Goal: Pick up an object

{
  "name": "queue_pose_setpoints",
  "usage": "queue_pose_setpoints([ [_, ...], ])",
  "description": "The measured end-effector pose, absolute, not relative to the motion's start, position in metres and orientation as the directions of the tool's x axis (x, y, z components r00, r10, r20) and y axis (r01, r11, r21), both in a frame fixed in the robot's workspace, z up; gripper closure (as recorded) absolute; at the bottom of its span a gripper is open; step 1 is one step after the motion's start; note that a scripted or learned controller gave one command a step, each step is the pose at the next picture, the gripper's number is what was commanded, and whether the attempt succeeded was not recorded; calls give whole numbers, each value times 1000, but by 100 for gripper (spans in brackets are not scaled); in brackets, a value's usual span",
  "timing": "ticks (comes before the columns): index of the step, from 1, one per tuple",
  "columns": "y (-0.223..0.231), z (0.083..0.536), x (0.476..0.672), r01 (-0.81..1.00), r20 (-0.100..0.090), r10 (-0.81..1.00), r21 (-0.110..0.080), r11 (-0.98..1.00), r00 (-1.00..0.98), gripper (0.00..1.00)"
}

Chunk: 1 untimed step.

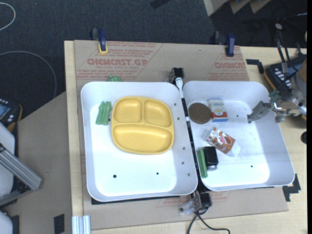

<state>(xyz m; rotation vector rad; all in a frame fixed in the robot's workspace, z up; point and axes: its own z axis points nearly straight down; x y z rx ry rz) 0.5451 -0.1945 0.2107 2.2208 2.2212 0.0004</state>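
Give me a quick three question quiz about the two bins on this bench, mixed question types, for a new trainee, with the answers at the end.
1. True or false: the yellow divided plate lies in the right bin.
2. Which thing lies closest to the brown disc? A) the small box B) the green bundle C) the black block
3. Fill in: the tool is over the ____ bin, near its far right side.

Key
1. False: it lies in the left bin.
2. A: the box lies just right of the disc.
3. Right.
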Motion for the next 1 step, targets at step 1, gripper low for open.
queue_pose_setpoints([
  [1, -190, 359, 589, 1000, -7, 1000, 21, 5, -5, 0],
])
